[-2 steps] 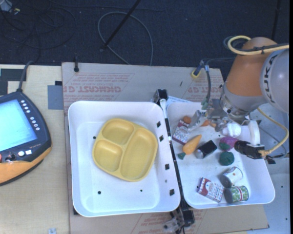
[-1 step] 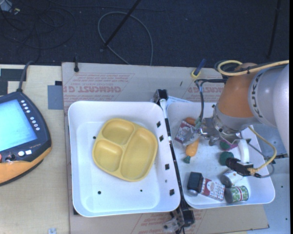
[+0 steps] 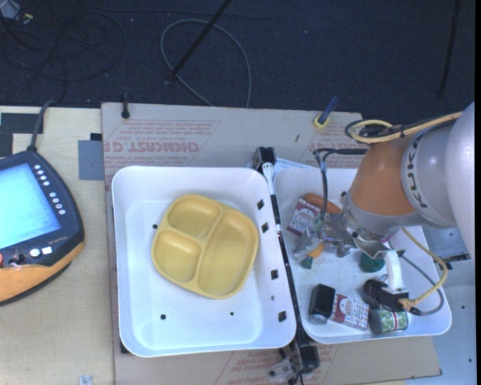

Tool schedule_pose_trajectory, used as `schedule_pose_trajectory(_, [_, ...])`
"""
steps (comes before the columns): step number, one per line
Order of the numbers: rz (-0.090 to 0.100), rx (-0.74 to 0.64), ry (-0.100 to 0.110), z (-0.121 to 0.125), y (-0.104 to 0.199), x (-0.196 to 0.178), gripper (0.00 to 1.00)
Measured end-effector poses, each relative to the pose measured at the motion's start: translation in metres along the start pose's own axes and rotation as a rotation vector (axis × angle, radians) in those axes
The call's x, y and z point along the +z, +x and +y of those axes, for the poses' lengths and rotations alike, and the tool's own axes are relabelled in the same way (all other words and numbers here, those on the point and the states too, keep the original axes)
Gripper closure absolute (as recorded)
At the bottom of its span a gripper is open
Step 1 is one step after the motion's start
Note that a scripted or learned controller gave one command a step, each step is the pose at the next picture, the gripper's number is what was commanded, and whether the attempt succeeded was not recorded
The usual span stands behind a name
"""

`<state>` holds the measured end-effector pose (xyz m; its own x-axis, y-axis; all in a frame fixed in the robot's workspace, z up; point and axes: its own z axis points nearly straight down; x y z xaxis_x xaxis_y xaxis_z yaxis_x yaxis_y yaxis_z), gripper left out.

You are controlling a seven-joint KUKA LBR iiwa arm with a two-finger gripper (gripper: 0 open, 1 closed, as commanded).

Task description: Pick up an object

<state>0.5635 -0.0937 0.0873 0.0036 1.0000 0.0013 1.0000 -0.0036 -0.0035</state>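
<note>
The things to pick from lie in the right bin (image 3: 442, 315). A red and white packet (image 3: 306, 215) lies near that bin's far left corner. The hand (image 3: 327, 241) is low over the bin, just beside the packet, on the side toward the bin's middle. A small green thing (image 3: 308, 257) lies just beside the hand as well, close to the bin's left edge. I cannot tell if the hand touches either one. I cannot tell if the hand is wide or narrow, or if it holds anything.

A dark green round thing (image 3: 373, 261) lies on the other side of the hand, near the bin's middle. A black box (image 3: 321, 301) sits near the bin's near left corner. A second packet (image 3: 352, 313) lies right next to the black box, and a green can (image 3: 389, 321) lies on its side by the near edge.

The arm (image 3: 385, 187) comes in over the right edge of this bin.

The left bin (image 3: 128, 215) holds a yellow plate (image 3: 204, 245) with three parts, in its middle. Both bins rest on a brown cardboard sheet (image 3: 184, 131). A screen pad (image 3: 24, 223) lies at the left edge of the worktop.
</note>
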Motion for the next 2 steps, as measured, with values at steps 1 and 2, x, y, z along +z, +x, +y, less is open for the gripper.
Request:
schedule_pose_trajectory(1, [0.000, -0.002, -0.001, 0.008, 0.005, 0.000, 0.00])
schedule_pose_trajectory(2, [0.000, -0.003, 0.000, 0.040, 0.013, 0.000, 0.00])
